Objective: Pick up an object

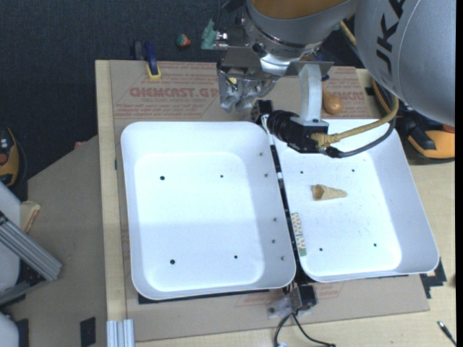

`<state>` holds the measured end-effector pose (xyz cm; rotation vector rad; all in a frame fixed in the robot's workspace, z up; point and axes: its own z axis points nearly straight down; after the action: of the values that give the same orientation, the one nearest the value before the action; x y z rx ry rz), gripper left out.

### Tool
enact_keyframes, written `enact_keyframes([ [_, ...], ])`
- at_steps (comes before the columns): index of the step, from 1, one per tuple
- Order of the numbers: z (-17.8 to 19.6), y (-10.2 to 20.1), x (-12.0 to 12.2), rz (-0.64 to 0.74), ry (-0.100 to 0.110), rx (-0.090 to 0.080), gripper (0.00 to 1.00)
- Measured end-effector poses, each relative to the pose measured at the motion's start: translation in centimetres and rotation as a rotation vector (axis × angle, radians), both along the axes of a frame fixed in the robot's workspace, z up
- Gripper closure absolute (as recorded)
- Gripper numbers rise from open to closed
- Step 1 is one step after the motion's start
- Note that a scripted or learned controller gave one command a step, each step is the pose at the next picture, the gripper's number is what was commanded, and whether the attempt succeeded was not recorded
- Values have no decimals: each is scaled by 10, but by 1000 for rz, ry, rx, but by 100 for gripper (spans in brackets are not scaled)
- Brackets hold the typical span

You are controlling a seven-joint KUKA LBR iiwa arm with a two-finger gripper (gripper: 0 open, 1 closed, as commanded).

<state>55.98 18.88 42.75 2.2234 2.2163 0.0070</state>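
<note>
Pretty early days on this one. The arm's end effector (242,92) hangs up past the far edge of the bins, over the cardboard sheet (173,89) on the counter, and nothing is visibly in it. From this angle it's just a clump of metal under the wrist, so how far it's spread can't be made out.

The only real pick candidate is a small tan wedge-shaped scrap (328,191), lying flat on the floor of the right bin (405,201), roughly in the middle and well apart from the end effector. So by the look of it the whole job is still ahead: move over the right bin, come down, close on the scrap, lift.

Count-wise: two white bins, with the left bin (145,194) showing nothing but its little black dots. One tan scrap. One orange-brown rounded thing (333,104) sitting outside the bins at the back.
</note>
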Motion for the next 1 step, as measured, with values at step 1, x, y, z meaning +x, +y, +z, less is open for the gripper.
enact_keyframes([
  [1,50,-75,-3,-5,-4,-2,100],
])
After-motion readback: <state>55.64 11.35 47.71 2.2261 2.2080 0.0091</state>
